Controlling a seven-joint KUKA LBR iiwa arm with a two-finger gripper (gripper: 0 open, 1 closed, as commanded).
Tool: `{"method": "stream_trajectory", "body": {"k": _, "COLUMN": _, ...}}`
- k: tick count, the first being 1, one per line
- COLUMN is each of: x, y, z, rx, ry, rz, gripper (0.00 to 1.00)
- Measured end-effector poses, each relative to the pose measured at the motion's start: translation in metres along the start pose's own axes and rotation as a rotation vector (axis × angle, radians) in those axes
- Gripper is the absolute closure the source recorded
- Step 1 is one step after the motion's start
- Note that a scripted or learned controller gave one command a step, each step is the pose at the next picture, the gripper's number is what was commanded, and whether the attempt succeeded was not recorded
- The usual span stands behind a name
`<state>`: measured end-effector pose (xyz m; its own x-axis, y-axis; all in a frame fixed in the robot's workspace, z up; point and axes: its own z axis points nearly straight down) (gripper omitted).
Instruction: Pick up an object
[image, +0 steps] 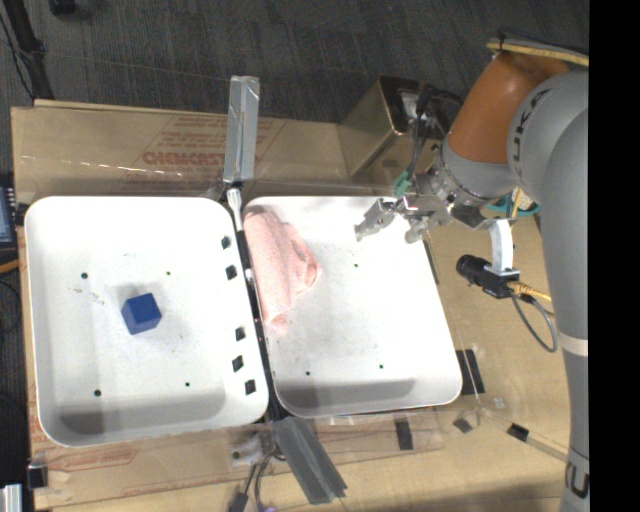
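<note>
A pink cloth (277, 262) lies bunched against the left wall of the right bin (440, 330). A small blue cube (141, 312) sits in the left bin (40, 300), left of its middle. My gripper (392, 225) hangs over the back right part of the right bin, well to the right of the cloth. Its two fingers are spread apart with nothing between them.
A divider with black clips (240, 300) runs between the two bins. A black cable connector (483, 274) and wires hang off the arm just past the right bin's right rim. Cardboard (150, 145) lies behind the bins.
</note>
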<state>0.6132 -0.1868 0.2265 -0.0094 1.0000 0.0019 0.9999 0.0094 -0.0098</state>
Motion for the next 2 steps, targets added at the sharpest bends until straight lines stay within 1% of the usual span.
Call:
{"method": "stream_trajectory", "body": {"k": 1, "x": 0.053, "y": 0.033, "z": 0.124, "rx": 0.0, "ry": 0.0, "rz": 0.039, "gripper": 0.0}}
{"method": "stream_trajectory", "body": {"k": 2, "x": 0.069, "y": -0.008, "z": 0.139, "rx": -0.001, "ry": 0.0, "rz": -0.027, "gripper": 0.0}}
